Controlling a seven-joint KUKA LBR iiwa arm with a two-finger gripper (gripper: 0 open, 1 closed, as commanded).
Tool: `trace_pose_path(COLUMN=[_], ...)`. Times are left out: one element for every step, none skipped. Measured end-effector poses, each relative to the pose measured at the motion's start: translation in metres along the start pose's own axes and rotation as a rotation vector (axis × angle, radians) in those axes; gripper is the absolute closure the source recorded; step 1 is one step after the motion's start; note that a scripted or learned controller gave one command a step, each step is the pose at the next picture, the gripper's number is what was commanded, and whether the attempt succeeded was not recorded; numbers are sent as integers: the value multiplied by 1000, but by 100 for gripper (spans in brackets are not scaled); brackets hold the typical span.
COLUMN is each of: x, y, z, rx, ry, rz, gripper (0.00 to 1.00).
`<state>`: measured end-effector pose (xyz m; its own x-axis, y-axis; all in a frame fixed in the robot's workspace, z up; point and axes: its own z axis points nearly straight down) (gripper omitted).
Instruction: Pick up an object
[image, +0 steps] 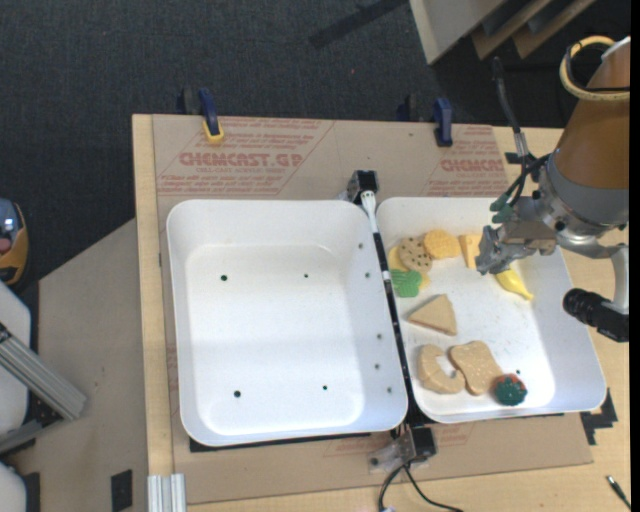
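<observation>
My gripper (497, 262) hangs low over the back of the right bin (570, 390), just above and beside a yellow banana-shaped piece (516, 284) and a yellow block (470, 249). Left of them lie a round yellow cracker (439, 243), a brown cookie (415, 255) and a green piece (406, 283). A tan wedge (432, 315) lies mid-bin. Two bread-like pieces (437, 369) (474, 364) and a green-and-red ball (511, 390) sit near the front. Nothing visibly sits between the fingers.
The left bin (200, 400) adjoins the right one along a shared rim. Blue clamps (209, 110) (443, 119) hold the cardboard base at the back. A black knob (598, 313) juts in at the right edge.
</observation>
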<state>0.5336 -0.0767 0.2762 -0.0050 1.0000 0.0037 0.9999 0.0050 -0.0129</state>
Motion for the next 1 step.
trace_pose_path(x=[18], y=[13], z=[-193], rx=[-28], ry=[-7], rz=[2], gripper=[100])
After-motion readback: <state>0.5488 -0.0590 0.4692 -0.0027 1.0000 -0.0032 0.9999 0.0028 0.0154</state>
